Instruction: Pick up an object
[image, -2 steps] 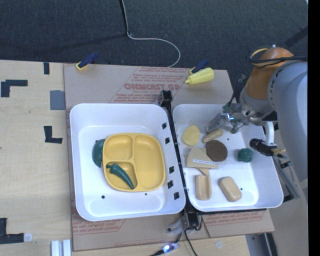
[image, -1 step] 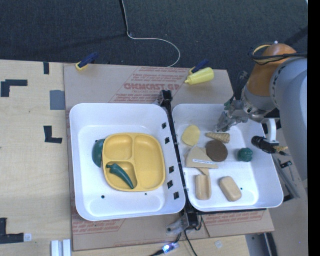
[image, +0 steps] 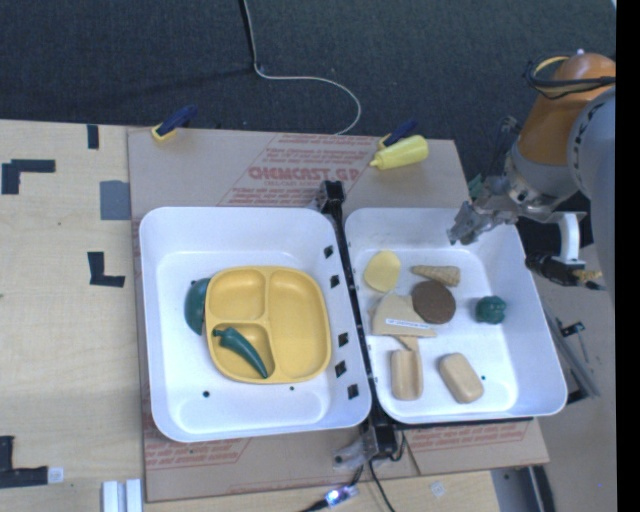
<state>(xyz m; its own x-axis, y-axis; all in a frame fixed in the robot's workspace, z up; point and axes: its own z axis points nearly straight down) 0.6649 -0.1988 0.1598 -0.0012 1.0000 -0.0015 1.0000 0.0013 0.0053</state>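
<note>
The right bin (image: 525, 385) holds several toy foods: a pale yellow round piece (image: 381, 270), a tan wedge (image: 437, 274), a brown disc (image: 434, 301), a beige slab (image: 399, 314), a dark green ball (image: 490, 309) and two tan bread-like pieces (image: 405, 374) (image: 461, 378). My gripper (image: 466, 228) hangs over the bin's far right rim, above and to the right of the tan wedge. Nothing shows between its fingers.
The left bin (image: 165, 300) holds a yellow divided plate (image: 268, 322) with a green pepper (image: 241, 347) in it and a dark green object (image: 195, 306) at its left edge. A yellow clamp (image: 402, 152) and a blue-yellow clamp (image: 173, 122) sit on the cardboard behind the bins.
</note>
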